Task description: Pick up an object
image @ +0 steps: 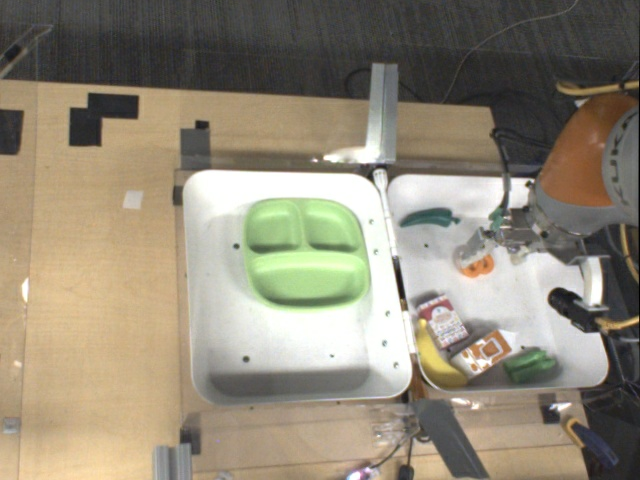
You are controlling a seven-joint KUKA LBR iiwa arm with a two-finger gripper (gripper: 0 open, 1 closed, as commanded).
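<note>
The gripper (497, 236) hangs just above-right of the orange object (476, 262); I cannot tell how it is set.

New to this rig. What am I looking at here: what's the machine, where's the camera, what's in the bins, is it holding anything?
One camera looks down at a slant on a wooden bench with two shallow white bins. The left bin holds a green divided plate. The right bin holds a dark green curved piece, an orange object, a banana, two small printed packs and a green item. The grey arm, with an orange band, reaches in from the right; its gripper sits just above the orange object. Whether it holds anything is not clear.
</note>
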